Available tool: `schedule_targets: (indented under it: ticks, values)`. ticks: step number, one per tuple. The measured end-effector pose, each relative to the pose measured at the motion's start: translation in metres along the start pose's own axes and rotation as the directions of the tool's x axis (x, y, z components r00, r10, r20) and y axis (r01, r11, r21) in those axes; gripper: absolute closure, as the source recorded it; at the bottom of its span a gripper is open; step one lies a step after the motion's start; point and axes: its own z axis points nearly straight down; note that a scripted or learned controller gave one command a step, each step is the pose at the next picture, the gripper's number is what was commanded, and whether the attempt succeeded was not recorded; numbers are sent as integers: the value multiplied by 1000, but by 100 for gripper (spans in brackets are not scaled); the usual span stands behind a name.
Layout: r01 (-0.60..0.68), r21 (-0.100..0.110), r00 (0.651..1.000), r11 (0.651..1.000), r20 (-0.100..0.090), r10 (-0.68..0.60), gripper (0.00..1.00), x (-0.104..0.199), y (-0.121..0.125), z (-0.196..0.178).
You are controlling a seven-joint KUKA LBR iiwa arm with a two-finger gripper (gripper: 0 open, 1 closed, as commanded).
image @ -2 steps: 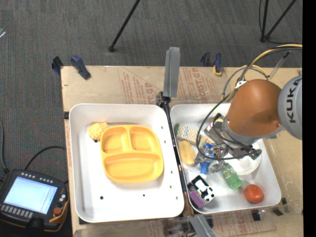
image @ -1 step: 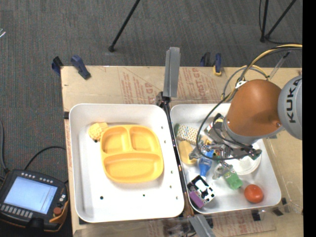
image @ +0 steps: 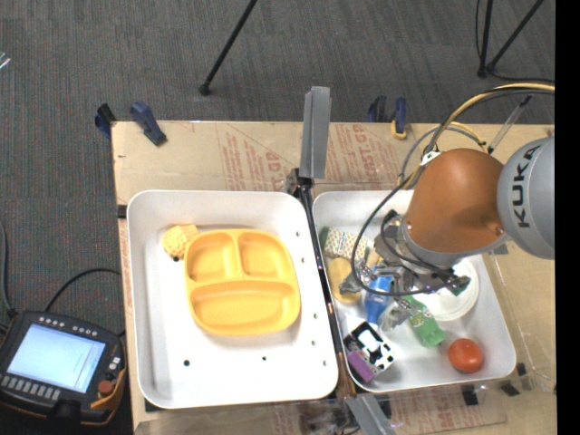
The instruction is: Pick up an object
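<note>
Floor [image: 136, 43] is dark grey carpet, with black stand legs [image: 234, 34] crossing it at top. Bench [image: 217, 152] is brown board with red print, blue clamps [image: 145, 122] on its far edge. A teach pendant [image: 59, 365] with a lit screen sits bottom left on the floor. Two white bins sit side by side, touching along a grey divider post [image: 315, 143]. Left bin [image: 154, 333] holds a yellow three-compartment tray [image: 243, 281], long axis running left-right, slightly tilted; a small yellow corn-like toy [image: 178, 239] touches its upper left corner. Arm [image: 453, 202] comes in from the right with the orange band over the right bin [image: 494, 329], cables looping above it. Gripper [image: 388, 288] is low among the clutter in the right bin; can't tell finger state, the wrist hides it. Objects there: white plate [image: 460, 302] under the wrist, green object [image: 428, 329] just below-right of the gripper, long axis running diagonally up-left to down-right, blue item [image: 379, 290] right at the gripper, yellow piece [image: 349, 284] to its left, patterned item [image: 341, 241] upper left, black-and-white block with purple [image: 370, 350] below it near the front edge, red ball [image: 466, 355] in the front right corner, well apart from the gripper. Can't tell if anything is gripped.
</note>
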Motion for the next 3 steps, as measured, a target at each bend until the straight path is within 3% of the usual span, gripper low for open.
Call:
schedule_targets:
  ticks: [1, 2, 3]
  values:
    - [0, -1, 1000, 1000, 3, 0, 100, -2, 1, -10]
    - [60, 11, 998, 998, 8, -60, 100, -30, -2, -106]
    - [89, 4, 996, 996, 3, -89, 100, -71, 23, -129]
